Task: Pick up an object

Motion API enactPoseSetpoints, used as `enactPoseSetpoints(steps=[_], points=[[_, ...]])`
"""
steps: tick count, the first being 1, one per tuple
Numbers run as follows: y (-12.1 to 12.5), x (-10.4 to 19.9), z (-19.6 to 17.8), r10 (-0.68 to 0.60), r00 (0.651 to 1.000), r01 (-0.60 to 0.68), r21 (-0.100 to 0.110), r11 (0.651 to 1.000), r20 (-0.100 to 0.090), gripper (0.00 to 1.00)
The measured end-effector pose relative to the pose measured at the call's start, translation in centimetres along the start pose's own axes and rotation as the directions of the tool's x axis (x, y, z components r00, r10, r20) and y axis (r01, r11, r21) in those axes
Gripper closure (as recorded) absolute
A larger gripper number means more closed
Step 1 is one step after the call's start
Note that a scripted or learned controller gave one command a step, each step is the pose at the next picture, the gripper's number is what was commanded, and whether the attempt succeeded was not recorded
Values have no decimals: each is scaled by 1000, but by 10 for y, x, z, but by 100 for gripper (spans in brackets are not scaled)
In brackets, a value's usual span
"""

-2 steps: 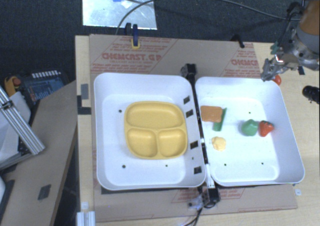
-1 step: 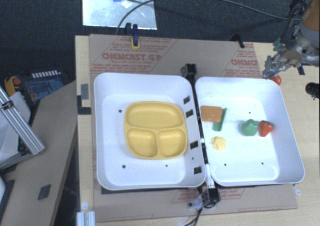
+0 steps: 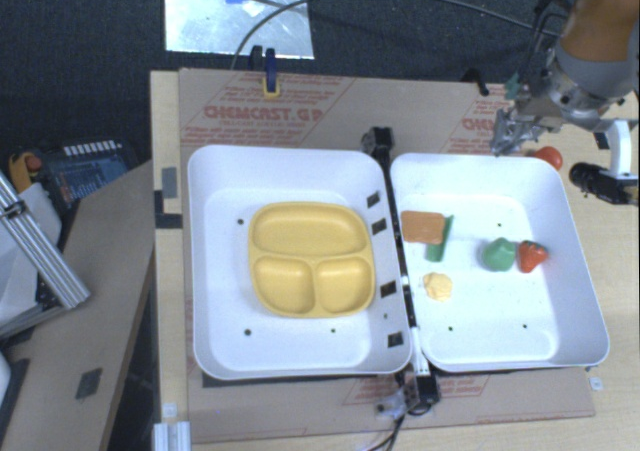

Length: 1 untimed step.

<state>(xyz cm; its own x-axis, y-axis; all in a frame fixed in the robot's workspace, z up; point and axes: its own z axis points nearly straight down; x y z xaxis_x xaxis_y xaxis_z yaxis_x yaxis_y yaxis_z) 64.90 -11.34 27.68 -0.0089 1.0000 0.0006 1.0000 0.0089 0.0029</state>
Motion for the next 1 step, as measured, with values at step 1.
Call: enactPoseSetpoints(steps=[1], points=[[4,55,3,-1,1000,1,0,1000,-1,100]])
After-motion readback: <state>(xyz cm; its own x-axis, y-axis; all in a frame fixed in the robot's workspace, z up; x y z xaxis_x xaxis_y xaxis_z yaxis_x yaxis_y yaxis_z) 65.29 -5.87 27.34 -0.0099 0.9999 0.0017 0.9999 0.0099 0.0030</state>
